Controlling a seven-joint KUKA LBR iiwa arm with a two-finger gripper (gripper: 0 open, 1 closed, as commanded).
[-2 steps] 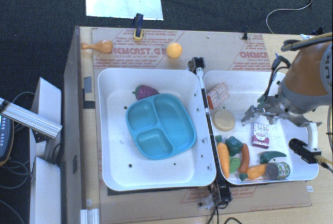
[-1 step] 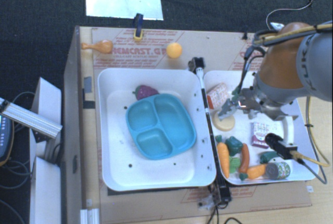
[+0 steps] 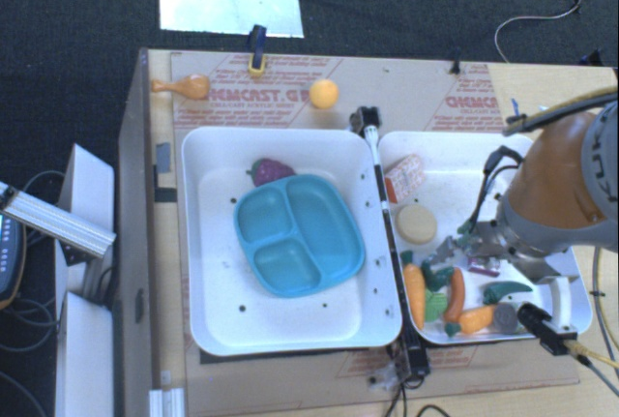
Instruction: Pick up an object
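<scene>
The pincer (image 3: 462,251), its grip state impossible to tell, hangs low over toys crowded at the right bin's (image 3: 455,146) front edge, where a carrot (image 3: 414,292) lies and a close could slip or snag a neighbour.

1. The bench (image 3: 290,81) carries two white bins side by side, the left bin (image 3: 218,309) and the right bin (image 3: 455,154).
2. In the left bin lies a blue divided plate (image 3: 298,233), and a purple object (image 3: 271,171) touches its far edge.
3. The right bin holds a cluster of toy foods: a beige round piece (image 3: 418,223), an orange carrot (image 3: 414,294) and a red-white packet (image 3: 404,175).
4. The end effector (image 3: 462,251) hangs low over this cluster.
5. An orange ball (image 3: 324,94) rests on the bench behind the bins.
</scene>
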